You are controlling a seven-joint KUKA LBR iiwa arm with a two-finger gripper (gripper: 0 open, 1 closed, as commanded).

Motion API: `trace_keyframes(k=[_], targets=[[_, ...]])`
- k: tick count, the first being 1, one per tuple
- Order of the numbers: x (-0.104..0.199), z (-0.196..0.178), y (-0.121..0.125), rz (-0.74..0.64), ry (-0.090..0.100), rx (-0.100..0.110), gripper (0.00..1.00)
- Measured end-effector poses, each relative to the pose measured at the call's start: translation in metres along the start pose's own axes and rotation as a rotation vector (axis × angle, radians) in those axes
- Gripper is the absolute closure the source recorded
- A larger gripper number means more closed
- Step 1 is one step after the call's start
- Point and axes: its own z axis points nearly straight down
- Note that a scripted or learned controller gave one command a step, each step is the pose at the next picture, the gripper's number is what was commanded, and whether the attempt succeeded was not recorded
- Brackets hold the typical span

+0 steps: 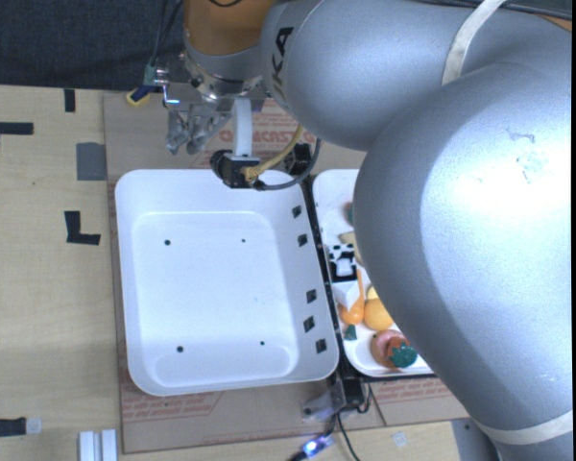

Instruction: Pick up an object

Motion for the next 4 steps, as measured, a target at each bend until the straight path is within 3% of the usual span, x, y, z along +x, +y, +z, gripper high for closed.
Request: trace_keyframes(k=[1,2,3,4], targets=[[0.001,-0.157,-0.005,-0.003,0.005,-0.013,1.0],[0.001,-0.258,-0.002,-0.003,0.004,-0.008,1.0],[0.0,-0.126,-0.01,0.001,-0.006,0.018,1.0],[0.001,-0.259,-0.002,-0.003,0.004,-0.009,1.0]])
